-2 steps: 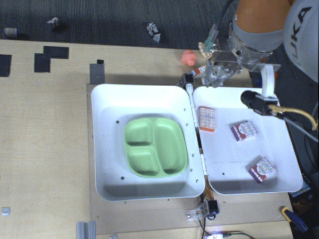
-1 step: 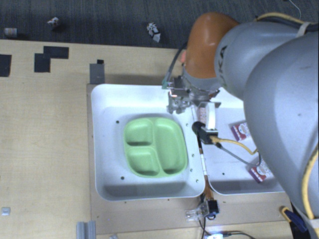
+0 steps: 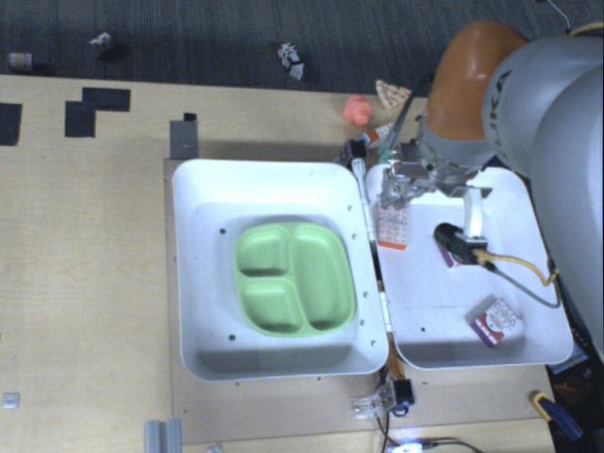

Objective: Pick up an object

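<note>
Closest to the lens, a small metal clip with wires (image 3: 385,403) sits on the desk (image 3: 85,253) at the seam between the two bins, apparently bench hardware and nothing to pick. Just behind it, in the near right corner of the right bin (image 3: 444,300), lies a red-and-white packet (image 3: 494,320), flat and a little askew, well apart from the arm. The left bin (image 3: 203,182) holds a green three-compartment tray (image 3: 293,276) lying flat in its middle, its wells bare. It is probably too broad for a two-finger grasp, which may be why the arm works over the other bin.

The end effector (image 3: 404,185) hangs over the far left part of the right bin, close to the wall shared with the left bin. Directly on its near side is a white-and-orange packet (image 3: 392,226), stretched along that wall with its orange end nearest the camera. Its upper end reaches right to the end effector, so this looks like the object being tried for. Whether it is actually gripped, merely touched, or lying on the bin floor cannot be told from this slanted view, nor can it be told whether the end effector is open or closed. The wall alongside leaves little room on that side, so a grasp could slip.

Beyond the bins an orange-pink ball (image 3: 357,109) rests on the desk, out of play.
</note>
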Available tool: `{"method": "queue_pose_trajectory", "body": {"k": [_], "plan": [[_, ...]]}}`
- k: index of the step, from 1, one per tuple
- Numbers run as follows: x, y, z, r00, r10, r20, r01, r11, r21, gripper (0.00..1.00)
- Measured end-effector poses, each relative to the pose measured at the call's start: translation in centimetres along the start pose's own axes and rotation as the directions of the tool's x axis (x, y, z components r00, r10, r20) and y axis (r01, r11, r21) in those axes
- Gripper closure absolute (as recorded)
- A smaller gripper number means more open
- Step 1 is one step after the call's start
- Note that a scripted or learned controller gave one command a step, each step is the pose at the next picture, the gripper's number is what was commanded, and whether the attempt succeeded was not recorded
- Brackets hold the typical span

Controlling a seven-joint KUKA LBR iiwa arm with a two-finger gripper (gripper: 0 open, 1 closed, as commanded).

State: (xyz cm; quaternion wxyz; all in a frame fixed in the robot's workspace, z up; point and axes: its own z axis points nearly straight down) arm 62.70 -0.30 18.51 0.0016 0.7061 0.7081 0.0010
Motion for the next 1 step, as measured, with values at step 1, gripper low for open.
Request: {"method": "queue_pose_trajectory", "body": {"k": [1], "plan": [[5.47, -6.48, -2.05, 1.000, -0.001, -0.002, 0.001, 1.000, 0.002, 1.00]]}}
